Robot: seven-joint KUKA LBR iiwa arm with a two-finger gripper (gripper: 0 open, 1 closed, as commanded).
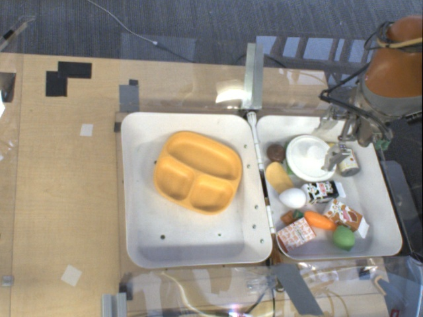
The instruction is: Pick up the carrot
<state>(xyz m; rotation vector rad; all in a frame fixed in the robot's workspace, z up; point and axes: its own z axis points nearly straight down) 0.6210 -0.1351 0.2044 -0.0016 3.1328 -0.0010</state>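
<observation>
A: Where is the carrot (319, 220) to be found?

B: It is seen in the right bin (390, 233), toward the near edge, lying on its side among the other items. An orange, tapered body is shown, with a bit of green at the thicker end, which is pointed toward the left bin (142, 243).

A: What is placed around it?

B: A small red and white carton (295, 233) is set just beside it on the near left, and a green lime (343, 238) is seen near its thin tip. A white egg (292, 198) lies just behind it, next to a black and white carton (322, 191). A second printed packet (346, 215) is set just to its right (the markings are too small to be read).

A: And the end effector (341, 158)?

B: It is held over the far part of the right bin, at the rim of a white bowl (305, 156), well apart from the carrot. Nothing is seen between its fingers; how wide they are set cannot be told.

A: What is held in the left bin?

B: A yellow divided plate (196, 171) is seen there, resting on the bin floor.
</observation>
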